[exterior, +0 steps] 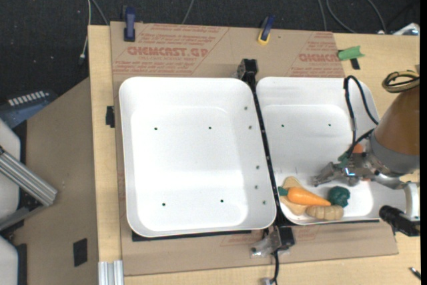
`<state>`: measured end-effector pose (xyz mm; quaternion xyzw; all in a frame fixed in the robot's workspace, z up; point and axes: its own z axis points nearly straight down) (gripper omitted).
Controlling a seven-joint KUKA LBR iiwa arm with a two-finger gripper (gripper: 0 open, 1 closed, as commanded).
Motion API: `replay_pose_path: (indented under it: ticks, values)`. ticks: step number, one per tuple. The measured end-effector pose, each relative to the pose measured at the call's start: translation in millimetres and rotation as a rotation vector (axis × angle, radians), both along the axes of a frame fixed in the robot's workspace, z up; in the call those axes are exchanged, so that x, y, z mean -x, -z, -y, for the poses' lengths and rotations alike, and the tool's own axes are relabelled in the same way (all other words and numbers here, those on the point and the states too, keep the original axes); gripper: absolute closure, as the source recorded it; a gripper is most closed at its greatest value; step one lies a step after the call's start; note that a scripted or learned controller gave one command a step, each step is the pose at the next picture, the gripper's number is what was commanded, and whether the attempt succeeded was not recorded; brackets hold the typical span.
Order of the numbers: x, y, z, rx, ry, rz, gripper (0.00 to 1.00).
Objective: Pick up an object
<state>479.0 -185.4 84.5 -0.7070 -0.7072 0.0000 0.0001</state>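
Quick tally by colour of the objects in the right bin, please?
Orange: 1, carrot-shaped piece
Dark green: 1, round piece
Tan: 2, lumpy piece at the front rim and pale piece behind the carrot
Total: 4

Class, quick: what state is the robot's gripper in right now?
Gripper: open, holding nothing, low in the right bin beside the carrot.
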Motion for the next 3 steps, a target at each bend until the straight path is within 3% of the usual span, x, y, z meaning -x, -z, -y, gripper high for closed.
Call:
replay_pose_path:
  ticks: [1, 2, 3]
  values:
    - [0, 0, 9, 0.0, 0.0, 0.0, 0.0]
    - [-78, 0, 35, -0.003, -0.005, 0.002, 0.0]
    - [-151, 0, 35, -0.002, -0.005, 0.003, 0.0]
